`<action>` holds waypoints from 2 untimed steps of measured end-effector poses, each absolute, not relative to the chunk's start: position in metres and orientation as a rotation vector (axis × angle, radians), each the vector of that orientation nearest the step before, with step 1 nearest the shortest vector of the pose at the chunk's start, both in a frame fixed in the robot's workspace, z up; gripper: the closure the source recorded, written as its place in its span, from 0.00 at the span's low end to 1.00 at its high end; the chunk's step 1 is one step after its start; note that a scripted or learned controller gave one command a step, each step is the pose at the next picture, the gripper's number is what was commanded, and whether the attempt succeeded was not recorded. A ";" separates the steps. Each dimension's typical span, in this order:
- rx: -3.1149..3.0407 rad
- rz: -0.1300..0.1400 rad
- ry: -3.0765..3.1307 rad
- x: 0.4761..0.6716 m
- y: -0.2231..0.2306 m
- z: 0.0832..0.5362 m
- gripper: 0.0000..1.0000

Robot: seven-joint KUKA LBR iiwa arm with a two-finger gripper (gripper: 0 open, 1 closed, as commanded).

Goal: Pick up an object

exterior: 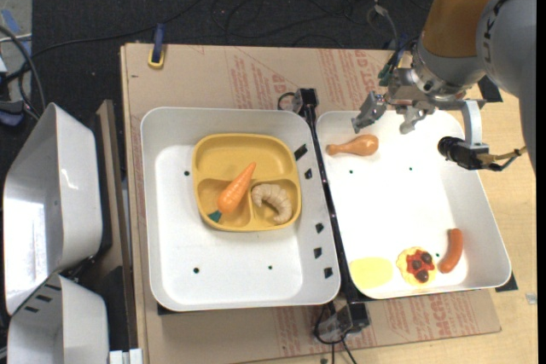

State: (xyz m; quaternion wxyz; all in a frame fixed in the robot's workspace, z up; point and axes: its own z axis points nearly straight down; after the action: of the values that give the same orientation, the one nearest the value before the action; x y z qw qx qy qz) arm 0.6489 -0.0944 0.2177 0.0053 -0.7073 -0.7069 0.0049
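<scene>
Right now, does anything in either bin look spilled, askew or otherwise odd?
Nothing looks spilled or damaged. The carrot lies tilted across a divider of the yellow plate in the left bin, next to the shrimp. The gripper hangs above the drumstick in the right bin.

We see a divided plate (246,151) in the left bin (171,268); drumstick (354,147), sausage (451,251) in the right bin (478,209).
</scene>
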 end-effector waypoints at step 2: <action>-2.220 0.004 -2.220 0.653 -0.094 0.184 0.00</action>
State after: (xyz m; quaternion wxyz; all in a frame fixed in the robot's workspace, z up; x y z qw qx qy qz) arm 0.6527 -0.0943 0.1839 0.0011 -0.7072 -0.7070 0.0013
